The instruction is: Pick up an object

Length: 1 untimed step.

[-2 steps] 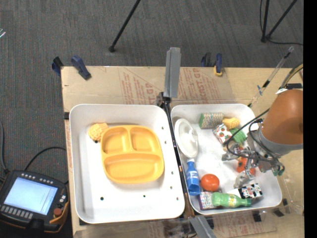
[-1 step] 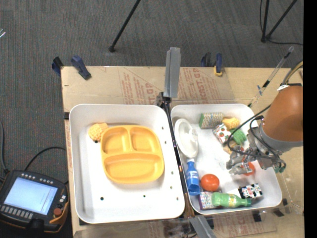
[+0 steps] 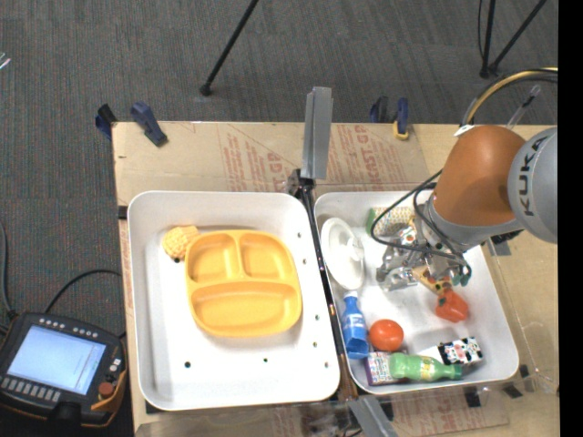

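My gripper (image 3: 397, 271) hangs low in the right bin (image 3: 499, 309), under the orange wrist band. It is over the bin's middle, just right of a white cup (image 3: 342, 249) lying on its side. A corn cob (image 3: 392, 218) lies just behind it. A small yellow-orange piece (image 3: 430, 281) touches its right side, and a red toy (image 3: 453, 308) lies beyond that. I see nothing clearly held in it.
At the right bin's front lie a blue bottle (image 3: 353, 325), an orange ball (image 3: 387, 335), a green bottle (image 3: 415, 367) and a cow-patterned carton (image 3: 460, 351). The left bin (image 3: 155, 335) holds a yellow divided plate (image 3: 243, 281) and a yellow knobbly toy (image 3: 178, 239).
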### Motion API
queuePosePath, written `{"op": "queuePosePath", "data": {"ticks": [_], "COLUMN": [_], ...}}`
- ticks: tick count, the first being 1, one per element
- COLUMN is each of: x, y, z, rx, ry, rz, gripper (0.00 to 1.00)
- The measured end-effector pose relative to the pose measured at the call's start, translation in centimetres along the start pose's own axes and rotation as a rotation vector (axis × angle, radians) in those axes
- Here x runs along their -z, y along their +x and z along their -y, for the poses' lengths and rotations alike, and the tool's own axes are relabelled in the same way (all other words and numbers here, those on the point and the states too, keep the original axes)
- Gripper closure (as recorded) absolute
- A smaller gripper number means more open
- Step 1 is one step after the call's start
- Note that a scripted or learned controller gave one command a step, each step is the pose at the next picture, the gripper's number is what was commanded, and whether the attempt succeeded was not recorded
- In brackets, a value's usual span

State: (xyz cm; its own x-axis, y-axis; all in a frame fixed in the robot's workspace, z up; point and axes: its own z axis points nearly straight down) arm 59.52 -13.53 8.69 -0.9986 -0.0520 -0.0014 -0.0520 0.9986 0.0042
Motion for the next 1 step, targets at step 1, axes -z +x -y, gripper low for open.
{"op": "queuePosePath", "data": {"ticks": [1], "x": [0.14], "y": [-4.03], "z": [-0.04], "rx": [-0.317], "ry": [0.003], "rz": [0.002], "gripper": [1.00]}}
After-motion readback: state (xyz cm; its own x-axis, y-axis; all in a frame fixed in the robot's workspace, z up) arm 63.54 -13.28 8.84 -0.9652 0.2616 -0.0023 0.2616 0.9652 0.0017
